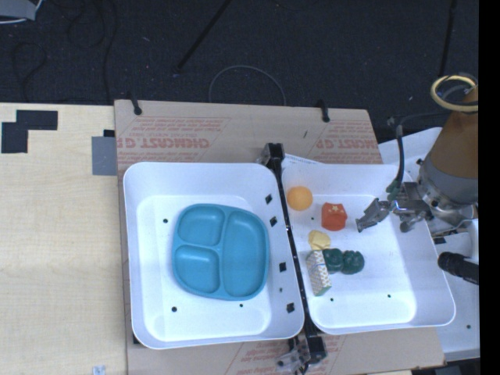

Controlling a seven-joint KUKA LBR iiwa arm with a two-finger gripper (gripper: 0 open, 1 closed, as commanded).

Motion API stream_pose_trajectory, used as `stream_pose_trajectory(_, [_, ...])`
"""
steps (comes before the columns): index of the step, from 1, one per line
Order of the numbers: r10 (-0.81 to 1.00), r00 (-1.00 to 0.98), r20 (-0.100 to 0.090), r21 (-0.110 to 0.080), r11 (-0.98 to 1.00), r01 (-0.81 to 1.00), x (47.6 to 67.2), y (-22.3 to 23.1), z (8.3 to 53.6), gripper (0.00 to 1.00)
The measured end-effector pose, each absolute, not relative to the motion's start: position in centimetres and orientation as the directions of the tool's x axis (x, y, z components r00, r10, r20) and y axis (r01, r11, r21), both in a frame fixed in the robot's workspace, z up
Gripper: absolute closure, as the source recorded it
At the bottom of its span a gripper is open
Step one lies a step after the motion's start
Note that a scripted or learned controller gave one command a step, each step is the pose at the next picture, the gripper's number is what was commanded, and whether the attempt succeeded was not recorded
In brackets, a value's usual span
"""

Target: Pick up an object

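While the gripper (384, 212) hovers with fingers spread wide and empty, the red block (333, 216) just left looks light, rigid, best pinched across flat sides.

An orange band (461, 143) tops a grey wrist (449, 186), with a black cable (400, 158) and dull metal gripper (388, 213)

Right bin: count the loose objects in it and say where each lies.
5. Orange ball near the divider, red block right of it, yellow piece below, green toy lower, patterned white block beside it. Others may be hidden.
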State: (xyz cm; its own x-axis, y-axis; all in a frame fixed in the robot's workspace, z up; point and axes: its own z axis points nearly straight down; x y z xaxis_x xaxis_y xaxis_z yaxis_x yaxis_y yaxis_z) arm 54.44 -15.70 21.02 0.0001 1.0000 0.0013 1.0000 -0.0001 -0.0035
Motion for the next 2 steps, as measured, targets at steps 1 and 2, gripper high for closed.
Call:
stream_pose_trajectory(1, [1.0, 0.0, 0.003, -0.009, 0.0, 1.0, 53.6, -15.0, 15.0, 0.0])
stream_pose_trajectory(2, [1.0, 0.001, 0.002, -0.006, -0.001, 1.0, 54.0, -15.8, 9.7, 0.0])
